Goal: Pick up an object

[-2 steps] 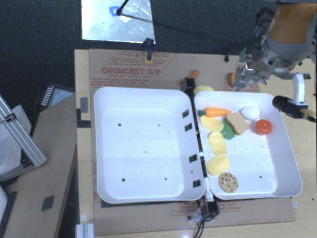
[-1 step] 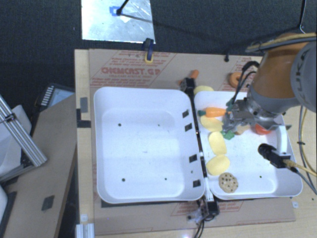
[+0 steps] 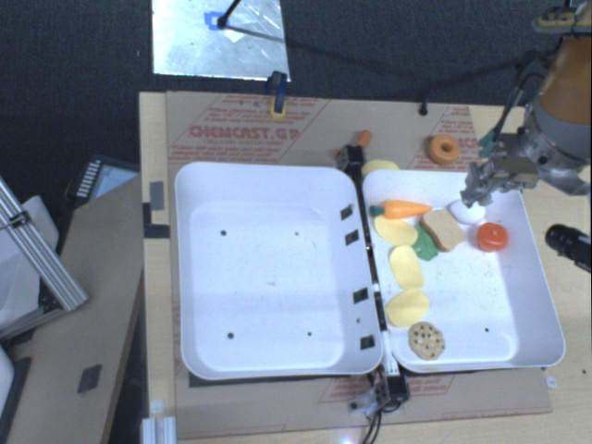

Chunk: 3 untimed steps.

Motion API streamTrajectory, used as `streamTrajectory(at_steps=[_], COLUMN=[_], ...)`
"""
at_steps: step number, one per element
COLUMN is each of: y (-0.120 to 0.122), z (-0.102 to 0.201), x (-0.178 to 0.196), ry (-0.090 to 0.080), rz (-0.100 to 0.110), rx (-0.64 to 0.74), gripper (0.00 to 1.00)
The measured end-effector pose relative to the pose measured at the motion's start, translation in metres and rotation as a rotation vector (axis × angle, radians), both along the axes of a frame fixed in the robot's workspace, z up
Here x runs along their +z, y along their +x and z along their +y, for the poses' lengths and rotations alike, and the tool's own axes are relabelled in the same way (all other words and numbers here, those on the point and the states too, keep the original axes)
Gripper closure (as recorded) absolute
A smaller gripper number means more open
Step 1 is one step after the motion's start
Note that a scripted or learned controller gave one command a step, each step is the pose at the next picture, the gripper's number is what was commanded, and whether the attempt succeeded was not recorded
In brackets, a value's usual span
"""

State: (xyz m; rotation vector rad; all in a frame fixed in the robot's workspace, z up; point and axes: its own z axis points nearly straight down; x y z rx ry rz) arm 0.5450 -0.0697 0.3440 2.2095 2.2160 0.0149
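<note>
Bread slice (image 3: 444, 230) lies just below pincer (image 3: 478, 195).

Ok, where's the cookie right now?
The cookie lies near the front edge of the right bin, just below the lowest yellow chip.

Smooth white plastic bins (image 3: 268, 178) rest on matt printed cardboard (image 3: 250, 123); a crinkled shiny foil sheet (image 3: 217, 26) lies beyond.
</note>
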Motion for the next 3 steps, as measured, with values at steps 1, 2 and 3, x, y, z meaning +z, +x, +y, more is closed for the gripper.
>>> streamTrajectory(at_steps=[1, 2, 3], y=[-0.057, -0.058, 0.058], z=[0.0, 0.015, -0.01], x=[0.144, 0.187, 0.19], ry=[0.001, 0.001, -0.001], rz=[-0.004, 0.008, 0.01], rx=[0.002, 0.002, -0.002], gripper=[1.0, 1.0, 1.0])
